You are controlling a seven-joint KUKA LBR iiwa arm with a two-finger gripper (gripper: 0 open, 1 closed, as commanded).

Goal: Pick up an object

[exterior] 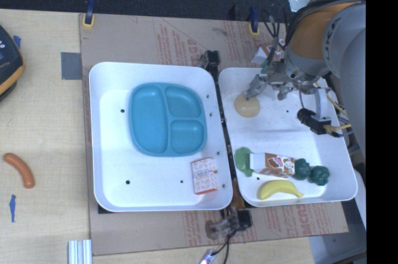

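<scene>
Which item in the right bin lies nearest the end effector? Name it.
The round beige piece, alone in the right bin's upper part just below the end effector. The banana, packet and green items lie along the near edge.

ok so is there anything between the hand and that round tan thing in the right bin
Nothing visible. The hand hangs just above and right of the round tan object in the right bin. The banana and food packet lie along the bin's near edge, well clear.
</scene>
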